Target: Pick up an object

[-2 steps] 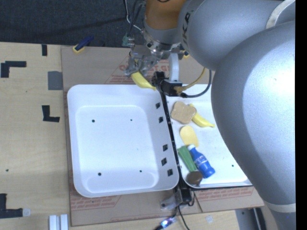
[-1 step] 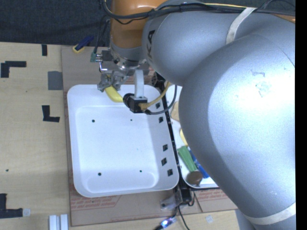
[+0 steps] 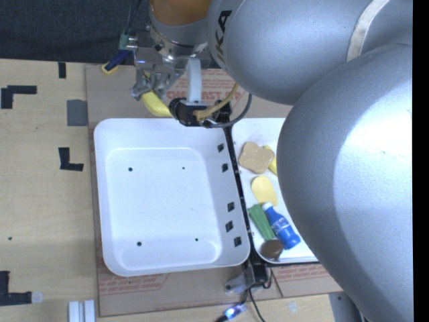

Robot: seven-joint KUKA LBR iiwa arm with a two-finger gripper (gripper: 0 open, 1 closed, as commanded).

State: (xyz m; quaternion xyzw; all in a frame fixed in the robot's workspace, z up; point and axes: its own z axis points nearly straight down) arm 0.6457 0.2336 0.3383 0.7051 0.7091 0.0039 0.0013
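My gripper [image 3: 155, 91] hangs at the top of the view, just beyond the far rim of the left bin [image 3: 107, 180]. A yellow banana-shaped object [image 3: 156, 104] sticks out from between its fingers, and the fingers are shut on it. The object hangs over the bench behind the bin's rim. In the right bin [image 3: 249, 127] lie a tan bread-like piece [image 3: 257, 157], a yellow lump [image 3: 264, 189], a green stick [image 3: 260, 221], a blue bottle [image 3: 281, 228] and a brown round thing [image 3: 271, 249]. The arm hides much of the right bin.
The big grey arm [image 3: 335, 113] covers the right side and top of the view. A black cable [image 3: 201, 113] loops under the wrist over the divide between the bins. Black marks dot the bench at the left.
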